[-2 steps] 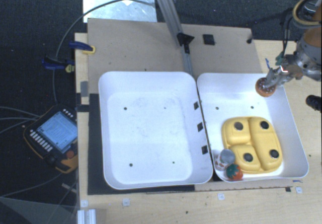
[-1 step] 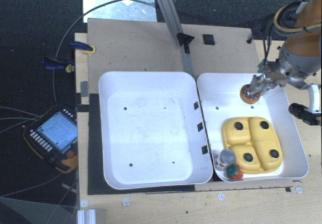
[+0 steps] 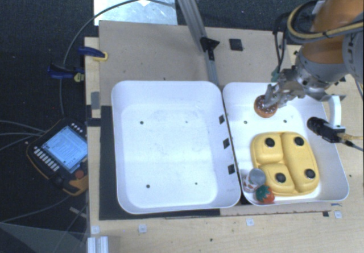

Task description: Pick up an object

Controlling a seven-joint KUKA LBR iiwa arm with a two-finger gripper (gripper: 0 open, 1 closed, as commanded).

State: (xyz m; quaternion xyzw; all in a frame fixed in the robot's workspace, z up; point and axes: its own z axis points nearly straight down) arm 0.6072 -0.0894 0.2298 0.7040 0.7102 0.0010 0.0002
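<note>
My gripper (image 3: 268, 100) hangs over the far part of the right bin (image 3: 335, 186), right above a small round brown object (image 3: 264, 109) that lies on the bin floor. Its tips sit at that object, but the wrist hides how they meet it. A large yellow block with several black dots (image 3: 285, 162) lies in the near half of the same bin. At the bin's near left corner sit a small grey cup-like piece (image 3: 256, 177) and a red and green toy (image 3: 263, 194).
The left bin (image 3: 165, 144) stands beside the right one, with black clips along their shared edge. A slanted metal pole (image 3: 190, 10) crosses the bench at the back. A pendant with a lit screen (image 3: 61, 152) lies off the bench at the left.
</note>
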